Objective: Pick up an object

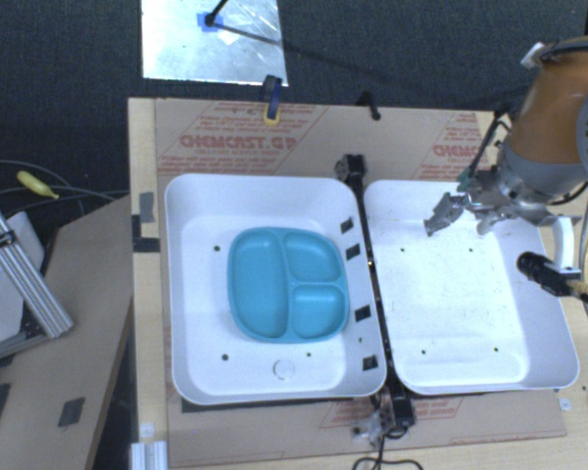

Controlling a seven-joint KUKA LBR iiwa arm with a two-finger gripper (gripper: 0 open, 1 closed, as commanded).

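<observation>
Nearest the camera, the blue divided plate lies flat in the left bin, untouched; I judge the approach step is in hand, and the next move calls for crossing leftward and descending. Farther back, the pincer hangs spread and bare above the right bin.

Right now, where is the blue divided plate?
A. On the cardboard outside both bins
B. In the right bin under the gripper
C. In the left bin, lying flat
C: the blue divided plate lies flat in the left bin, while the gripper is above the right bin.
</observation>
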